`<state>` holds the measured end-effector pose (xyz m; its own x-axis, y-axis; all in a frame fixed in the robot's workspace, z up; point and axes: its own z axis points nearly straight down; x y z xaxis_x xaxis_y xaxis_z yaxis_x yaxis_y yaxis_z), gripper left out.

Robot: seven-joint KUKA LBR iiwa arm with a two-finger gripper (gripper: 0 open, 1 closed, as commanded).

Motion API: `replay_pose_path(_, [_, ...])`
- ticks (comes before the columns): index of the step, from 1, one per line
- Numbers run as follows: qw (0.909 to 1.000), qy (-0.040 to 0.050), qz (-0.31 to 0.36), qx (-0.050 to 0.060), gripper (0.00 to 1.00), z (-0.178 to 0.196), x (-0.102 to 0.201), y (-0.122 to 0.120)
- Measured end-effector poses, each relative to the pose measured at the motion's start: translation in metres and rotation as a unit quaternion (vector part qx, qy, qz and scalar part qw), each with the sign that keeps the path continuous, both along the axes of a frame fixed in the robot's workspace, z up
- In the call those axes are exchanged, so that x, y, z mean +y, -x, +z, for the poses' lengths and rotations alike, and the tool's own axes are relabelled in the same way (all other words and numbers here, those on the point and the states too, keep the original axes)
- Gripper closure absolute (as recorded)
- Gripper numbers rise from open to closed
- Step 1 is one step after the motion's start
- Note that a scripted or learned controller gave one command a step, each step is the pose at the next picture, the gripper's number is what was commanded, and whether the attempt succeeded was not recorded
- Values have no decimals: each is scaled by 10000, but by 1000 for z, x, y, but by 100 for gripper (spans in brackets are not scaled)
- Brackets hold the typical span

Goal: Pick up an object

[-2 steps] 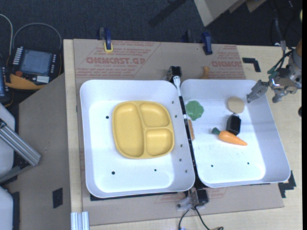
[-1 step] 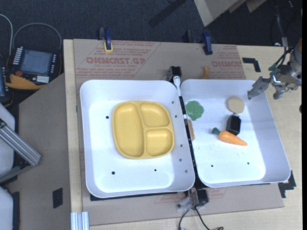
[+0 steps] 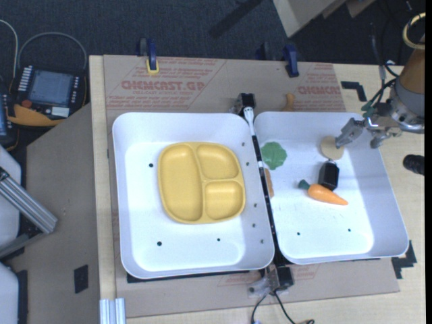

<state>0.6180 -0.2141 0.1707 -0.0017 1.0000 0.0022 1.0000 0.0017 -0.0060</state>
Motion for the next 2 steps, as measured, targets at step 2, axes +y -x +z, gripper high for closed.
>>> replay_pose_path(2, [10000,-20,9,-18,0,-87,1,-6])
